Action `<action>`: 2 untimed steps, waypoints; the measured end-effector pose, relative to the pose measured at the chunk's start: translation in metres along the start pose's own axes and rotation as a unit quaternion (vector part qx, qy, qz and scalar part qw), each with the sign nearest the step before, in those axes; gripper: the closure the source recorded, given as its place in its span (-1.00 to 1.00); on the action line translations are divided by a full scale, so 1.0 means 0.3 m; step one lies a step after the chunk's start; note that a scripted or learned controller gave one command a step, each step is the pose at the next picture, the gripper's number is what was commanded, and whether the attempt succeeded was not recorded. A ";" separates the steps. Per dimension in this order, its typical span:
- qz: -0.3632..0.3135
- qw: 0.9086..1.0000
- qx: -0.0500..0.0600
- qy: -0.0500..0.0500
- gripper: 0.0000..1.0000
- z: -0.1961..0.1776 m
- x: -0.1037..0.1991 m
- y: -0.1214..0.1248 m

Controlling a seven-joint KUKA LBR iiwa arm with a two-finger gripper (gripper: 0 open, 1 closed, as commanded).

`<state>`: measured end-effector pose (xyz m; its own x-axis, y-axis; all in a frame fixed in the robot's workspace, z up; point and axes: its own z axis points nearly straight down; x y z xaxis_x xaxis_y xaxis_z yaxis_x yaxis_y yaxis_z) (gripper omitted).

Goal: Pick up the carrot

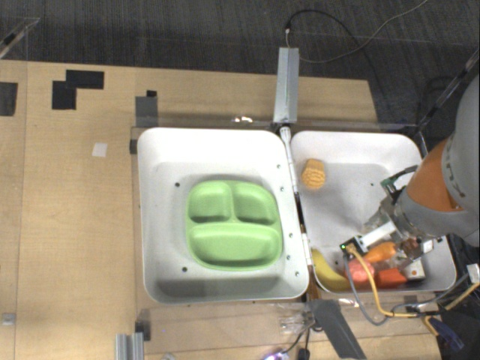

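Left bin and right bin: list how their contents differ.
The left bin holds one green divided plate; the right bin holds food items, including a banana and a tan ridged piece. The gripper works in the right bin, not the left. Both are shallow and white.

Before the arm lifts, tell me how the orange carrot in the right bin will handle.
The orange carrot looks like stiff moulded plastic, so probably rigid and light. Its glossy tapered shape may slip or roll. It lies packed against a red toy under the gripper, so neighbours may shift.
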<state>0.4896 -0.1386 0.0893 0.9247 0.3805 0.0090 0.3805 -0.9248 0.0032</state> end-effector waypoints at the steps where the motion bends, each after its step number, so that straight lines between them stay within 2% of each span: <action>1: -0.240 0.970 0.027 0.006 -1.00 -0.007 -0.045 0.127; 2: -0.243 0.970 0.016 0.007 1.00 -0.044 -0.038 0.140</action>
<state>0.4948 -0.1817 0.1025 0.6365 0.7708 0.0277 0.7713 -0.6362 -0.0212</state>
